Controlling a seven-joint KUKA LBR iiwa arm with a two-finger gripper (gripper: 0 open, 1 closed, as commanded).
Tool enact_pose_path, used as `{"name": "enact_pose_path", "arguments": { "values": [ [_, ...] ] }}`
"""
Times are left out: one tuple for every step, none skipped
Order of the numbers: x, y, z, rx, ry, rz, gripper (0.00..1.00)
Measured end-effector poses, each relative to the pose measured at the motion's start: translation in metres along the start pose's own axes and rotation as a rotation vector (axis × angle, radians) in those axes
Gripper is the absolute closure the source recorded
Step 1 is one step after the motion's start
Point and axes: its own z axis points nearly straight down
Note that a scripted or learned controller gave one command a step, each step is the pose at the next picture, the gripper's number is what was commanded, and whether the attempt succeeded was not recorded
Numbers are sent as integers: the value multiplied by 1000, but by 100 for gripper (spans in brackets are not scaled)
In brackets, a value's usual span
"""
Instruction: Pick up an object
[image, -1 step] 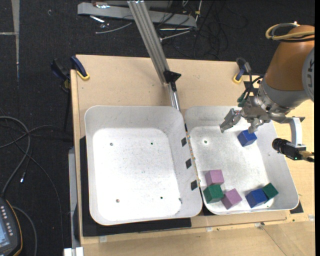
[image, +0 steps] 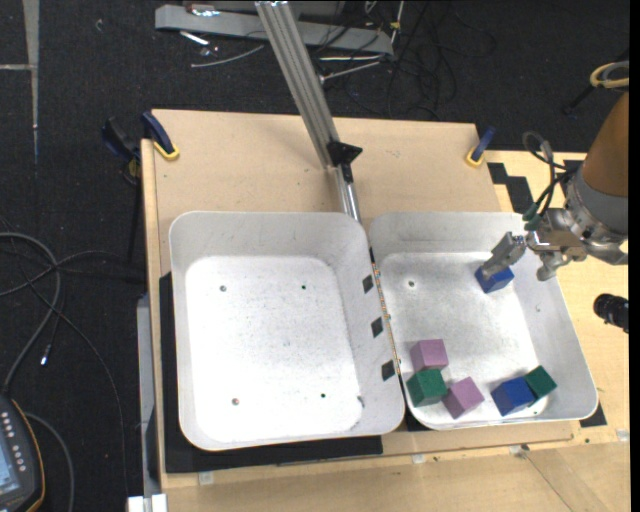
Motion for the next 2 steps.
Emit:
{"name": "enact_pose_path", "arguments": {
  "values": [
    [-39,53,159,3,1,-6,0],
    [-16,82,154,-2,1,-10,0]
  ]
}}
